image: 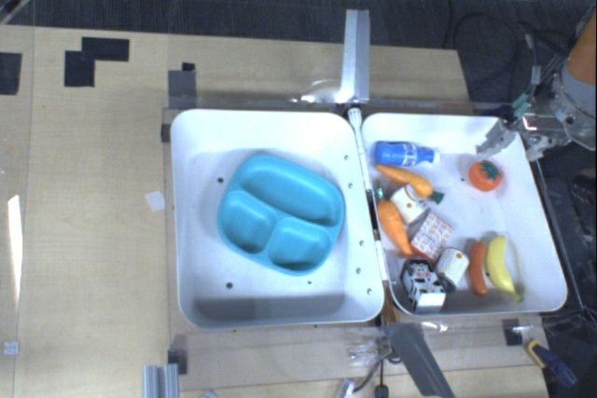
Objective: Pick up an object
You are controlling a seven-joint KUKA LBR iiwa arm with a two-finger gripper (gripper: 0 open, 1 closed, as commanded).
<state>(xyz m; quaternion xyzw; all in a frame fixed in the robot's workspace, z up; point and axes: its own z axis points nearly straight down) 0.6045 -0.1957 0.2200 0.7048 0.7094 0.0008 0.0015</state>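
The pincer point(494, 141) was seen at the right bin's point(550, 228) far right corner, and whether it was released or clenched could not be told (nothing was seen in it). The nearest candidate, a small round orange-red tomato point(483, 175) with a green top, was placed just below it, well apart from the crowded pile further left and down, where a blue bottle point(403, 154), smooth tapered carrots point(395, 226) and a curved yellow banana point(503, 265) were packed. A miss was judged likely, since the glossy rounded fruit could be rolled aside by a closing finger.
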